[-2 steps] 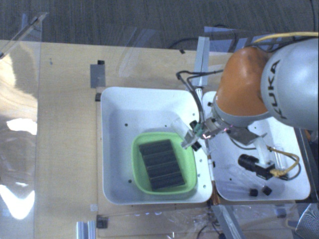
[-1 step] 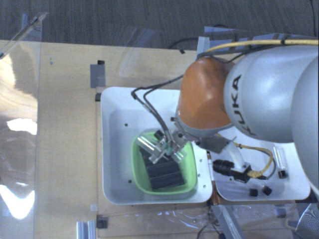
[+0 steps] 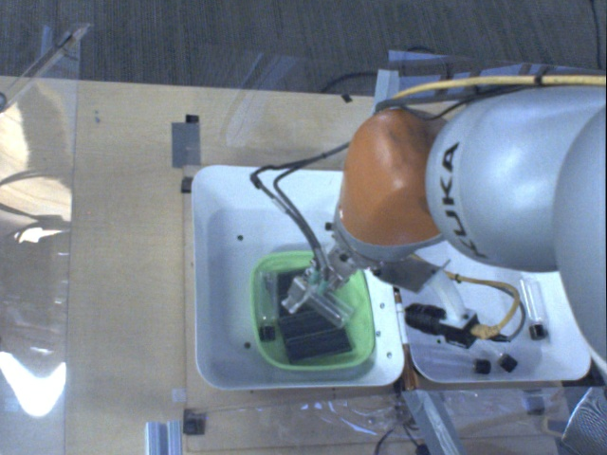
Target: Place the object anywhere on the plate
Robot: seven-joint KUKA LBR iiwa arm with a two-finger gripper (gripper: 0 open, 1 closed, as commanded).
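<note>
Green and square-sided, the plate (image 3: 258,297) sat in the near right corner of the left bin (image 3: 223,254), whose white floor was otherwise bare. On the plate lay a large black block (image 3: 318,339) with a ribbed top, filling much of its near half. A second dark block (image 3: 278,282) lay at the far left of the plate, and a small black piece (image 3: 267,332) sat by the plate's left rim. The gripper (image 3: 311,292) hung low over the middle of the plate, just above the large black block's far edge and close beside the second block. Whether it was open, closed or gripping anything could not be told from this angle. In the right bin (image 3: 560,358), two small black bits (image 3: 482,366) lay near the front wall, close together.
</note>
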